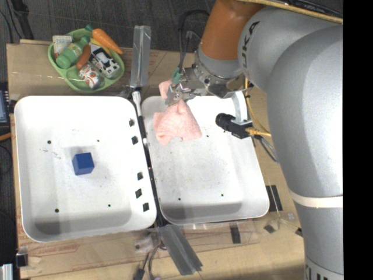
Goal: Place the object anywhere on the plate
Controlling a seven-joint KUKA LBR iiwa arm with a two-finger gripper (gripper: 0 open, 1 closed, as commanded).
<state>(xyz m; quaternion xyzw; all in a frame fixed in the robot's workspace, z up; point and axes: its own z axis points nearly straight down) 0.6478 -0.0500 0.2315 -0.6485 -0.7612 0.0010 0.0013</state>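
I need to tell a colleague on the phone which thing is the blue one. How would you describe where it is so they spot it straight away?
Start at the two white bins side by side and take the left bin, away from the arm. The blue cube sits alone on its floor, left of centre. It is small, solid-coloured and hard-edged, unlike the floppy pink cloth in the right bin.
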